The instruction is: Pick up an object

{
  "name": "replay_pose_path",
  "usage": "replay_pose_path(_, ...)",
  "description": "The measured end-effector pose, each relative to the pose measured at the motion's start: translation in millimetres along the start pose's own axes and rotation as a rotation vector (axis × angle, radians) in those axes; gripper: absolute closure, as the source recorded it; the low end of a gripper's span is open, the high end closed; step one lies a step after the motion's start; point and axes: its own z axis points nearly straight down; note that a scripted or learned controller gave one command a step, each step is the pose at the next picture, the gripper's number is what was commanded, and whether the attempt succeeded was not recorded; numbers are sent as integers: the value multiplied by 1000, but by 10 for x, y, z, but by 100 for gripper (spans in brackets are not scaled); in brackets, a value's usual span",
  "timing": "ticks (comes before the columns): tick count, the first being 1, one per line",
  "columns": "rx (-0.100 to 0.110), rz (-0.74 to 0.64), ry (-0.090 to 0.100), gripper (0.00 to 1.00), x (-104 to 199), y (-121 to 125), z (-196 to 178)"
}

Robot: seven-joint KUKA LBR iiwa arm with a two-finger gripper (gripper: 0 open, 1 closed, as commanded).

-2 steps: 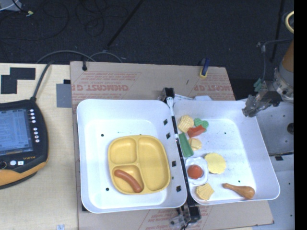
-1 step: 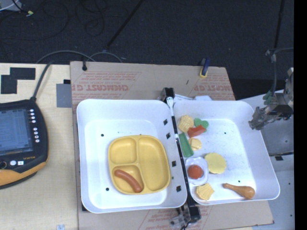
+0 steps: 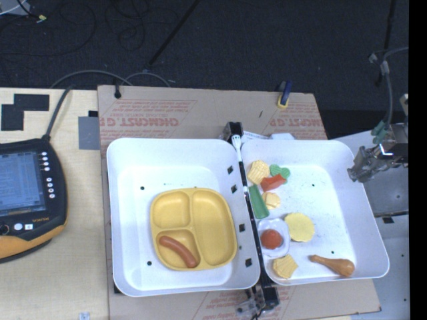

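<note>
Down at the near edge of the right bin (image 3: 371, 259), a toy drumstick (image 3: 332, 265) is lying with its long side pointing from nine to three o'clock. Farther up, the claw (image 3: 365, 163) is waiting just past the bin's rim, so the drumstick is sitting at about seven o'clock from it. I cannot tell if the claw is apart or together. Farthest away, upside-down letters on the cardboard (image 3: 200, 112) are too hard to read.

Orange-and-black handheld control pendant (image 3: 27, 195) at the left edge, brown cardboard sheet (image 3: 200, 115) under the bins at centre, blue-and-yellow clip (image 3: 285, 93) on its upper edge, black cables (image 3: 100, 12) on dark floor, upper left
</note>
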Motion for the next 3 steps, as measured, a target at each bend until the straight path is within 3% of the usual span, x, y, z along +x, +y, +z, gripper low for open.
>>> replay_pose_path(1,18,2,1,100,493,2,679)
replay_pose_path(3,8,-2,0,100,1894,21,-54)
